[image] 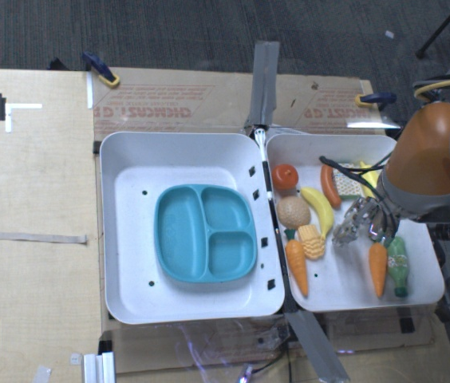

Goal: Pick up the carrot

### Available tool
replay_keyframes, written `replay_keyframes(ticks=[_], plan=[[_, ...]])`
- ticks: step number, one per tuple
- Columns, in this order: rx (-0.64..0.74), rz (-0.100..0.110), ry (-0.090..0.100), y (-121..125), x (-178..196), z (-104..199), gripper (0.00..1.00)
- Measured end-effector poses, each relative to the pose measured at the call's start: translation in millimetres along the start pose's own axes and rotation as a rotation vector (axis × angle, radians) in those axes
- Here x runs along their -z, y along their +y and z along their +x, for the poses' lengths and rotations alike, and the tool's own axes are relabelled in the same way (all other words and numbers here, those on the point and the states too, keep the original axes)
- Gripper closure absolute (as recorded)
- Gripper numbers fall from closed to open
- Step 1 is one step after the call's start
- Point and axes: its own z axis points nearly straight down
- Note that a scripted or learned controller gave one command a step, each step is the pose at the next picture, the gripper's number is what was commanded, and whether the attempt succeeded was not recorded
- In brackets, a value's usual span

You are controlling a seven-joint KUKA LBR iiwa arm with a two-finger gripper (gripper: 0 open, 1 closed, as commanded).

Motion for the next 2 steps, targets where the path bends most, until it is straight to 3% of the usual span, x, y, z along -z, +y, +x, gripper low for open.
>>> replay_keyframes(ticks=[1,2], plan=[[-0.001,0.000,0.000,-0.1,0.0,0.0,0.00],[0.215,0.000,0.000,-69.3,-2.3,16.7,0.00]])
